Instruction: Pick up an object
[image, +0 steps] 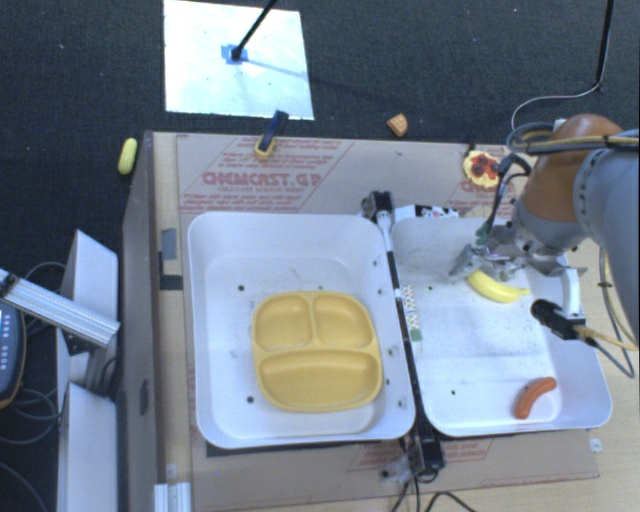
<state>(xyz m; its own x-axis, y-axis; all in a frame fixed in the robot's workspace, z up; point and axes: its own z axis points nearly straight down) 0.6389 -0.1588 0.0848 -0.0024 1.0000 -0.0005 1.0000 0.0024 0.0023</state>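
Over the right bin (590, 400), my gripper (483, 262) sits low beside the banana (497, 288); I cannot tell its opening. My arm (600, 190) reaches in from the right, wrist bent downward.

Your arm (600, 190) reaches in from the right, grey, with its orange band (560, 175) bulging above the wrist. The wrist bends down and leftward, carrying the gripper (483, 262) low. Cables loop over the top of the arm. You cannot tell how the gripper stands from this angle.
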